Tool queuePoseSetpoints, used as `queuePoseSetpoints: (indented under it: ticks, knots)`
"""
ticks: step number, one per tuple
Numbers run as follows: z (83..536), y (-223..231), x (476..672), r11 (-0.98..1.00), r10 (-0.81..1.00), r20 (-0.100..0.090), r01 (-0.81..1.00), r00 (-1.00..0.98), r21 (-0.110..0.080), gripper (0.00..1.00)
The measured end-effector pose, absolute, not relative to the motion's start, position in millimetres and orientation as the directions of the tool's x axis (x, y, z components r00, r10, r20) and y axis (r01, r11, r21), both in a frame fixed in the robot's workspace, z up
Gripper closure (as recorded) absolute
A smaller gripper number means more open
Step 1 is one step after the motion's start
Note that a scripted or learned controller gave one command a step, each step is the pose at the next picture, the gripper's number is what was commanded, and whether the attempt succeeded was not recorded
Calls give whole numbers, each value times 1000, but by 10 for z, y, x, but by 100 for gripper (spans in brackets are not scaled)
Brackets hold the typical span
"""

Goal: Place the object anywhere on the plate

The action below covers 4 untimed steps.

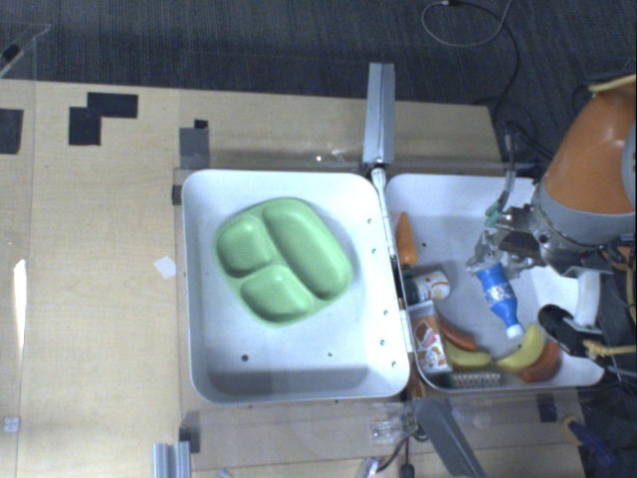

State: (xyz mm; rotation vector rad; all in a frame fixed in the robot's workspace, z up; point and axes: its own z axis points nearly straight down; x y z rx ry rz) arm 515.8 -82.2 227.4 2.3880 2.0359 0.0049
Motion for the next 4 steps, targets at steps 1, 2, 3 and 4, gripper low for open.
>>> queuePoseSetpoints:
  ticks: [1,2,3,4]
  knots:
    - [1842,-332,5446,-136,991,0,991,136,1,100]
    - [2051,190,5796,127,992,0,992,-127,4,100]
    - [1853,821,6031,383,924,-1,924,-383,6,100]
    - [1854,820,6031,383,924,-1,924,-383,6,0]
